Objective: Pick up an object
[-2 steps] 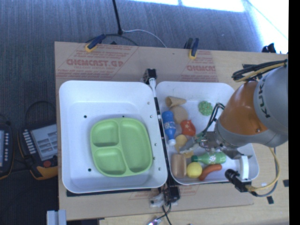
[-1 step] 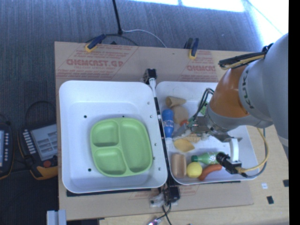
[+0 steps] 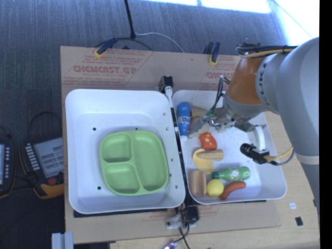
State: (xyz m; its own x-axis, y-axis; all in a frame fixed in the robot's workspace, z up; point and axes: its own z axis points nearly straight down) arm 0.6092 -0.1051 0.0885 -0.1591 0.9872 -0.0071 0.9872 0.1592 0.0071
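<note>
Nearest us in the right bin (image 3: 277, 188): red sausage (image 3: 232, 189), yellow lemon (image 3: 215, 187), green bottle (image 3: 231, 174) lying long axis left-right, cap toward the left. Next, corn cob (image 3: 211, 155) lying crosswise, then a red strawberry-like piece (image 3: 207, 140) just below the gripper (image 3: 213, 119). We cannot tell how the gripper stands. We judge a straight descent onto the red piece best, clear of the blue bottle (image 3: 183, 117). Left bin (image 3: 83, 108) holds a green divided plate (image 3: 134, 162).

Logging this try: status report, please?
Gripper low in right bin, holding nothing seen. Red toy just below it. Blue bottle and corn close by.
</note>
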